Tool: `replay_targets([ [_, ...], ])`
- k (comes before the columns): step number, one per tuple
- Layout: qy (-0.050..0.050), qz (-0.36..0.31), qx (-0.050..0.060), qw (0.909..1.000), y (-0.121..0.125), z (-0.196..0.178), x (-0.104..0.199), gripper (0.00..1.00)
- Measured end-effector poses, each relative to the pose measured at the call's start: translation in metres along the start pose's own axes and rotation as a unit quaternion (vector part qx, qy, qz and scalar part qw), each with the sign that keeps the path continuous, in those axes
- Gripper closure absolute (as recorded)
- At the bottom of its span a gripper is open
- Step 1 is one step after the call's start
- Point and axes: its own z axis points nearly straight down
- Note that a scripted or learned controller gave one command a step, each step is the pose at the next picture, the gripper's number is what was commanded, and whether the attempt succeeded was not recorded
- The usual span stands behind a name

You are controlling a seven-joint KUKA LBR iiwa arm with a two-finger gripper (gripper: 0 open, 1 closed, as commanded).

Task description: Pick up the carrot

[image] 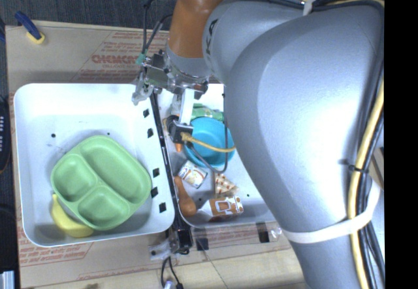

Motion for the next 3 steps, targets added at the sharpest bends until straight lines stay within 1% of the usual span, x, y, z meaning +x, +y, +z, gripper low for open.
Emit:
replay_targets([
  [1, -0.005, 0.053, -0.017, 0.9985, 0.002, 0.040, 0.026, 0.00],
  [2, -0.007, 0.134, -0.056, 0.9894, -0.015, 0.045, 0.035, 0.00],
  [3, 0.003, 0.182, -0.010, 0.9832, -0.010, -0.079, -0.007, 0.00],
])
